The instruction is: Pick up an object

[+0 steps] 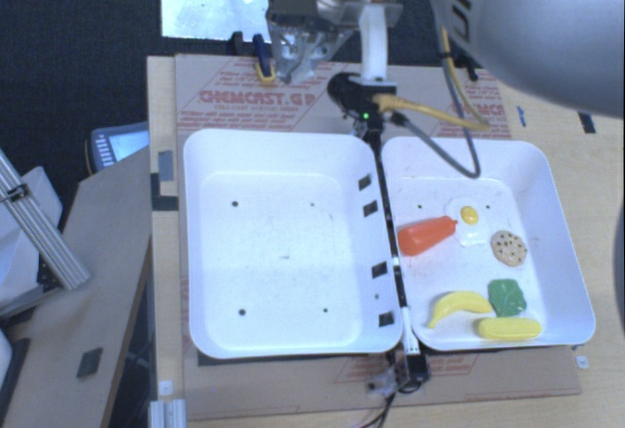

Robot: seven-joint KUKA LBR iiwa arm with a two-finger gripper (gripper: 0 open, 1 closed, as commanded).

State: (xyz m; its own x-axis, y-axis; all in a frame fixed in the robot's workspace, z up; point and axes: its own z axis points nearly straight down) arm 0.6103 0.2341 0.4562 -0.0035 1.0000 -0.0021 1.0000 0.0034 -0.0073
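Jaws apparently slightly parted and holding nothing, the gripper (pixel 293 55) hangs beyond the far edge of the left bin (pixel 195 221), well apart from the orange carrot (pixel 427 235) lying to that bin's right.

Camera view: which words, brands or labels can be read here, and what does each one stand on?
"CHEMCAST" in red, followed by smaller letters too blurred to read: on the cardboard sheet under the bins.
"KU", cut off by the top edge: on the grey arm.
More red print on the cardboard right of the cable: not readable.
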